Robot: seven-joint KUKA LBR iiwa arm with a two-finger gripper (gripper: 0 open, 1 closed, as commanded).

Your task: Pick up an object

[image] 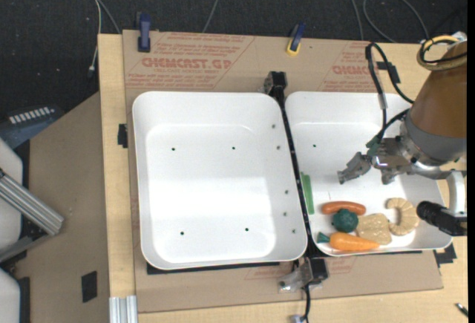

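Lying along the lower edge of the right bin (326,110), at lower right of the frame, are an orange carrot (354,243), a dark green ball (344,220), a red sausage (343,207) and 2 tan pieces (390,221). Just above them the gripper (369,168) hangs with fingers spread, grasping nothing. Farther left, the left bin (215,180) sits on the brown bench (185,62).

Toy foods (364,223) clustered in right bin's (326,121) near corner.
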